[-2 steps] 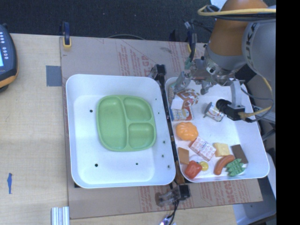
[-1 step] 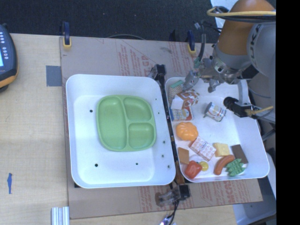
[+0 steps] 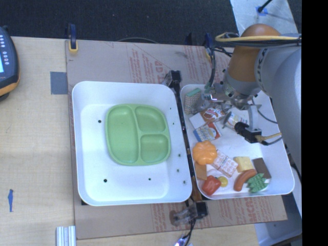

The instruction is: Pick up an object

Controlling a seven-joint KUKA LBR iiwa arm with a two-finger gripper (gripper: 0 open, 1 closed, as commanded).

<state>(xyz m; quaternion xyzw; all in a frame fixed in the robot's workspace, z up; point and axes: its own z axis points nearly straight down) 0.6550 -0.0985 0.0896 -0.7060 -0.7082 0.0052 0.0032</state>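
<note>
My gripper (image 3: 218,108) reaches down into the far part of the right bin (image 3: 279,186), over small packets. A white and red packet (image 3: 206,131) lies just in front of it. Nearer the front lie an orange pumpkin-like toy (image 3: 204,151), a pink-patterned packet (image 3: 225,163), a red pepper (image 3: 210,185), a yellow block (image 3: 243,163), a brown block (image 3: 261,166), a sausage (image 3: 244,179) and a green tree shape (image 3: 258,183). The arm's wrist hides the fingertips.
The left bin (image 3: 87,137) holds a green three-compartment plate (image 3: 138,134). A black clamp (image 3: 175,78) sits between the bins at the back. A yellow and black pendant (image 3: 7,60) lies at the bench's far left.
</note>
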